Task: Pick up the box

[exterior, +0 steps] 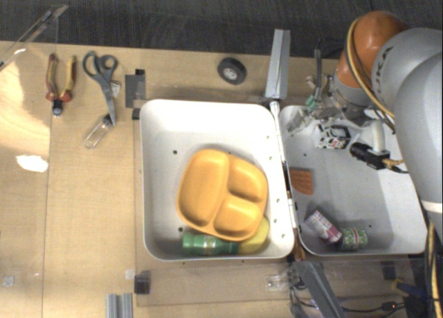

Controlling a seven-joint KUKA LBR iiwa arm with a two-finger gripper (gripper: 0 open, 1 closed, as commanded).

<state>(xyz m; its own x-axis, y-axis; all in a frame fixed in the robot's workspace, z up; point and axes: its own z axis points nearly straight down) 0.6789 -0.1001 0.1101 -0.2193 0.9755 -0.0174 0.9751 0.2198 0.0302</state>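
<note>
**Box crowded by can in right bin**

The box [322, 225] lies near the right bin's [387, 192] near wall, touching a can [354, 238]. The jaws hang at the far-left corner, well apart from it; I cannot tell whether they are spread. A grab could snag the can instead.

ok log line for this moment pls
arm: over right bin far end | gripper: near bin floor | box: near end, not held | left bin: yellow tray

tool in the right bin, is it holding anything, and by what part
Cannot be told. The tool sits low at the far end of the right bin, its tip lost in clutter; the small box lies apart, near the front wall.
</note>
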